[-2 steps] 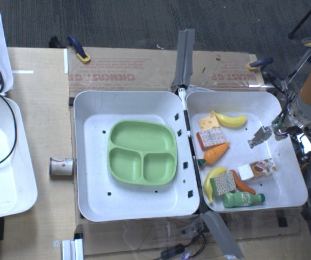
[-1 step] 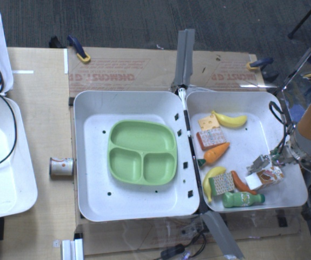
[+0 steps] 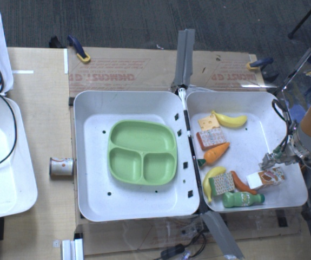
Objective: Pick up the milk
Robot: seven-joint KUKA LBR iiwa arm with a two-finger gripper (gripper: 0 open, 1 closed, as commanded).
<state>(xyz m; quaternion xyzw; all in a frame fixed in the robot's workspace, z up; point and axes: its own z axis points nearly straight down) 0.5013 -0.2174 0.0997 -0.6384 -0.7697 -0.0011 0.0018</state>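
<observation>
The milk [image 3: 268, 177] is a small white carton with orange-red print. It lies on its side near the front right corner of the right bin [image 3: 255, 103]. My gripper [image 3: 270, 160] hangs at the bin's right side, just behind and above the carton, with the arm's orange band at the view's right edge. Nothing shows in its grasp, and the carton rests on the bin floor.
Left of the milk lie a red sausage [image 3: 242, 182], a green bottle [image 3: 243, 199], a green box [image 3: 222, 184] and a banana [image 3: 212, 174]. Farther back are a carrot [image 3: 216, 153], a brown box [image 3: 211, 138], cheese [image 3: 208, 123] and another banana [image 3: 231, 120]. The left bin holds a green divided plate [image 3: 143, 152].
</observation>
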